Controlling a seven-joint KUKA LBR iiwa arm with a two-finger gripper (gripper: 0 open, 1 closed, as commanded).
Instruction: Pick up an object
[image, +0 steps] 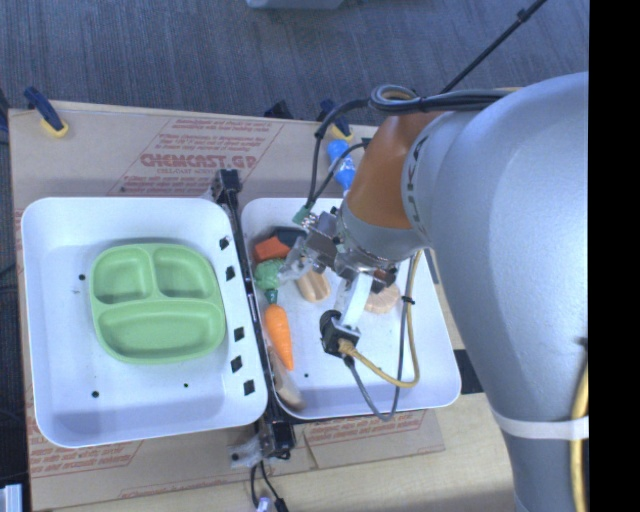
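You're looking at two shallow white plastic bins side by side on a cardboard-covered bench. The left bin (40, 300), at centre-left of the frame, is holding a light-green three-compartment plastic plate (157, 300), lying flat. The right bin (430, 375), at centre, is holding the toy food — an orange plastic carrot (279, 335) is lying lengthwise along the bin's left wall, w/ a tan, rounded piece (313, 288) just above & right of it, a second pale tan piece (382, 299) further right, an orange-red item (270, 248) near the upper left corner of that bin, and a small green bit (268, 274) just below it.

The grey arm w/ the orange band (385, 180) is reaching in from the right side of the frame & hanging over the right bin's upper middle. The two-finger gripper (318, 258) is sitting low among the food items, approx. between the orange-red item & the tan piece — cables & wrist hardware are crowding it, so you can't tell how the jaws are standing, or whether anything is sitting in them. A yellow cable (385, 378) is looping down over the bin floor at lower centre.
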